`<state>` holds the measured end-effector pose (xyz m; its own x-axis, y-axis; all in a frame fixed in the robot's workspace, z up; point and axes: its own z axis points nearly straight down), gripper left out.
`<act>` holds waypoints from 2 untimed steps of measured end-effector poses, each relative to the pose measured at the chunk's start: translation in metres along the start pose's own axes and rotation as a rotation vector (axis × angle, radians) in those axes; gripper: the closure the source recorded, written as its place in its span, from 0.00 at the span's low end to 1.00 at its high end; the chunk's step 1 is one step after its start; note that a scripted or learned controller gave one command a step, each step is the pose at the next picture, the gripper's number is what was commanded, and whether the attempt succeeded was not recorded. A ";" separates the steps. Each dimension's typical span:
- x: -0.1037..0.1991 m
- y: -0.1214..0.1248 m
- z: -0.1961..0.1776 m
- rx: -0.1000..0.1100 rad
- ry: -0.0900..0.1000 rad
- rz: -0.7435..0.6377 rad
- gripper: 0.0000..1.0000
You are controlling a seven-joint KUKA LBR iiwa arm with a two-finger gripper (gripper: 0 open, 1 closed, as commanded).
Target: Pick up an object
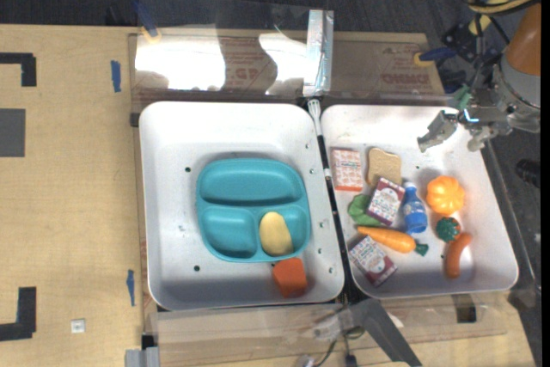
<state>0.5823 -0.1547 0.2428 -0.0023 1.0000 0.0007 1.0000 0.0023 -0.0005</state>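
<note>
The gripper [451,130] hung unladen over the right bin [503,271], jaws apparently parted, ready to descend toward the orange pepper [445,194].

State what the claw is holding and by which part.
Nothing. The claw hangs over the back of the right bin, with no object between its fingers; the toy food lies below it in the bin.

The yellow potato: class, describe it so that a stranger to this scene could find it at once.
Start at the left white bin, which holds a teal divided tray. The yellow potato lies in the tray's lower right compartment. It is pale, smooth and egg-shaped, unlike the orange block sitting outside the tray just below it.
</note>
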 end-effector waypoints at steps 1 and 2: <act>-0.005 0.016 0.013 -0.002 -0.002 -0.005 0.00; -0.054 -0.007 0.122 0.005 0.002 0.075 0.00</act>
<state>0.5757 -0.2085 0.1209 0.0731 0.9973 0.0025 0.9973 -0.0731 -0.0059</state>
